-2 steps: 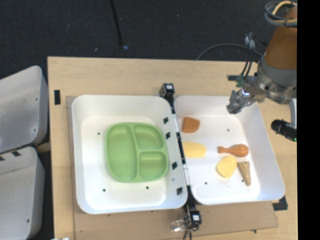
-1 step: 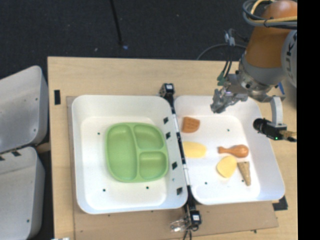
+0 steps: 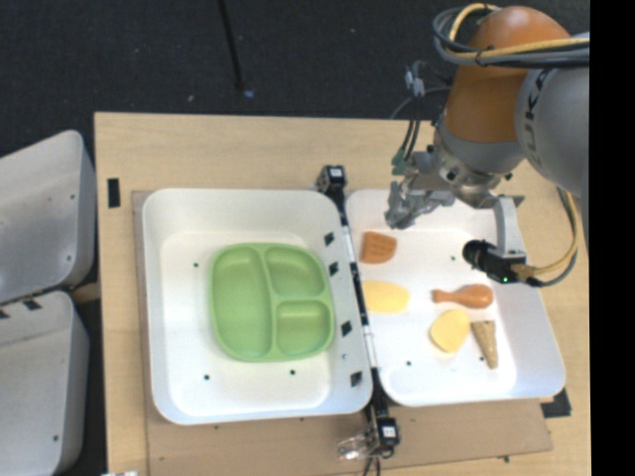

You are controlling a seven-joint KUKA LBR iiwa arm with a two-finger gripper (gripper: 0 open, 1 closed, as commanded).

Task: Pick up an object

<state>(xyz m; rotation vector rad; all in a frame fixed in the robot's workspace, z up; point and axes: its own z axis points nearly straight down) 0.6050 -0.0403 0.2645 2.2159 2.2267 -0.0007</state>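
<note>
- Orange-brown piece (image 3: 378, 247): nearest candidate for the pick, lying flat in the right bin (image 3: 526, 365) near its upper left corner, free of neighbours.
- End effector (image 3: 405, 211): poised just above and right of that piece, apart from it and holding nothing; whether it is open or closed cannot be told.
- 4 further items, well spread for single grasps: yellow piece (image 3: 385, 297), drumstick-shaped toy (image 3: 463, 296), yellow wedge (image 3: 449, 331), tan cone (image 3: 485, 342).
- Left bin (image 3: 159, 365): holds a green divided plate (image 3: 270, 300).
- Worktop (image 3: 119, 157): carries both bins.
</note>
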